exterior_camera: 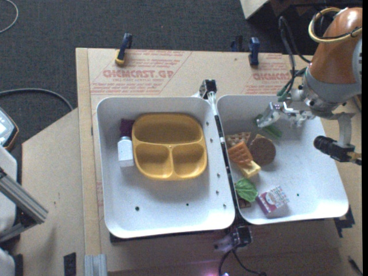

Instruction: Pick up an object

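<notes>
Arm over the right bin, nothing picked yet.

The arm reaches in from the right; its gripper hovers over the right bin's far edge, fingers apart and holding nothing. The left bin carries a yellow divided tray, with a small white bottle touching its left side. In the right bin's near-left part, crowded together: a brown disc, an orange wedge, a pink carton, a green leaf. My guess is a descent could nudge neighbours or close on two things.
</notes>
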`<state>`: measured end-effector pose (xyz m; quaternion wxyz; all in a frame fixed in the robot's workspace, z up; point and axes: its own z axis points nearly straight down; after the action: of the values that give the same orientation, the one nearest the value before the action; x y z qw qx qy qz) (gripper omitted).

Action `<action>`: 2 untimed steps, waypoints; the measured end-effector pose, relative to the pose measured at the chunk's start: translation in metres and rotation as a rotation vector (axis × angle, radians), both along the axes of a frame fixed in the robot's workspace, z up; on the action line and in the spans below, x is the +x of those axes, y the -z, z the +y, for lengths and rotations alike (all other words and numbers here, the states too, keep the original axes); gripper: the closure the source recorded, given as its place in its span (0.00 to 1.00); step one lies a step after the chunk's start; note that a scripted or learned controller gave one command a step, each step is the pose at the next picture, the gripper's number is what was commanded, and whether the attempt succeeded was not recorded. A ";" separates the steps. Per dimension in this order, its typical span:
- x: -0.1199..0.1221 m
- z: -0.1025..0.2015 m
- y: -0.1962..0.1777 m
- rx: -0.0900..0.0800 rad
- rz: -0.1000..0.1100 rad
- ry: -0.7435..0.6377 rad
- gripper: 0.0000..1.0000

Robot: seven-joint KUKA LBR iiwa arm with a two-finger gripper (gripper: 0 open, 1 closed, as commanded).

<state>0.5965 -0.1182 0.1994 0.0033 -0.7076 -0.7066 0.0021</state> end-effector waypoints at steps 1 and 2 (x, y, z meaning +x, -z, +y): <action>-0.004 -0.004 0.063 0.000 0.001 0.000 0.00; -0.005 -0.004 0.116 -0.002 -0.003 0.000 0.00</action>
<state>0.5919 -0.1222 0.0836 0.0017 -0.7076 -0.7066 0.0017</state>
